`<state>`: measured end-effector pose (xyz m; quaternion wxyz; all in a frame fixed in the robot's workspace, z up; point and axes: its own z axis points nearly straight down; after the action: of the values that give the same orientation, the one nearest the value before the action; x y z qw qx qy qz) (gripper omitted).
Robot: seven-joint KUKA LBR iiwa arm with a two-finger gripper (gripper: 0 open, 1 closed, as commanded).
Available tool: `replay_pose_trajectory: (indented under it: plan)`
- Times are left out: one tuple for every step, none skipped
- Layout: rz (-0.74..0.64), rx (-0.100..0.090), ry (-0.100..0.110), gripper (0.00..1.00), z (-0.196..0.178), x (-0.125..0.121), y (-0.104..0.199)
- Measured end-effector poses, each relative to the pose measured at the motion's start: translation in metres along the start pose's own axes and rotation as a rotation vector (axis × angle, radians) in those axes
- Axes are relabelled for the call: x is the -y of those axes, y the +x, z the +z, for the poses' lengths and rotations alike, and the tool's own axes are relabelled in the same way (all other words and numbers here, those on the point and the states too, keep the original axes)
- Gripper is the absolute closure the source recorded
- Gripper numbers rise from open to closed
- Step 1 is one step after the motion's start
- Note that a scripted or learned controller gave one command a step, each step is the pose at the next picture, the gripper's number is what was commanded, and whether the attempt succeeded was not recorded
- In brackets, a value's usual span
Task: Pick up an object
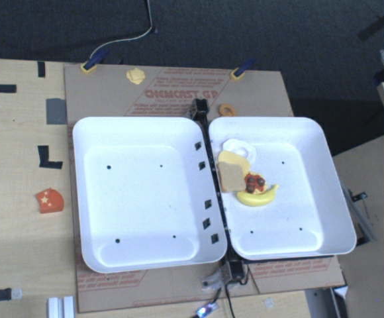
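Objects for picking lie clustered in the right bin (311,237), against its left wall and nearer its far edge than its near one. Camera view: a tan slice of toast (230,175) lies beside that wall, a yellow banana (257,198) curves along its near right side, and a small dark red piece (254,181) sits touching both. A white item (240,149) lies just beyond the toast, hard to tell from the bin floor.

Gripper state: cannot tell, so no grasp has begun on this evidence.

Recommended approach, as a judgement: take the banana from its free right end, away from the wall, lowering straight down. The crowding risks a nudge or a double pick.

Left bin (139,244) holds nothing visible. An orange piece (49,201) rests near the bench's left edge, and a yellow lump (136,76) toward its far edge.
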<state>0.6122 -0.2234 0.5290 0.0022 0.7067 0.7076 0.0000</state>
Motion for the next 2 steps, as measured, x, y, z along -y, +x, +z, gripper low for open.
replay_pose_trajectory:
  plan:
    - [0.001,-0.002,0.002,1.0,-0.007,0.03,0.0]
    - [-0.005,-0.01,0.022,1.0,0.186,0.062,0.093]
